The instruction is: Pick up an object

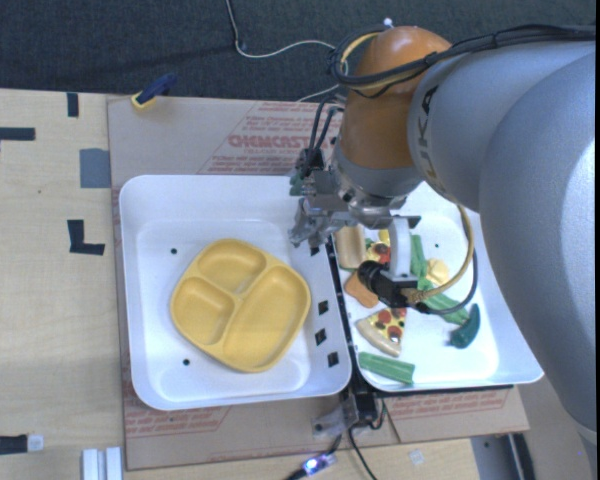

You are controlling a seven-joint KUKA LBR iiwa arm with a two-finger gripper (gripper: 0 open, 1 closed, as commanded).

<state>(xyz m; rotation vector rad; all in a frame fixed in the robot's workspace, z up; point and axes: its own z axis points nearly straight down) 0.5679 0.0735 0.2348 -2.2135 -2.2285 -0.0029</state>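
Plastic toy food (400, 298) lies piled directly beneath and just right of the tool (365, 236), whose finger state I cannot tell from here.

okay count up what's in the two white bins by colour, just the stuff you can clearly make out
Yellow: 2, the divided plate and a small yellow piece
Green: 3, a long pod, a stalk and a teal piece
Mixed colours: 1, the pizza slice
Total: 6, with more toys partly hidden under the arm.

Red print on the cardboard sheet (195, 128) reads roughly "CHEMCAST".
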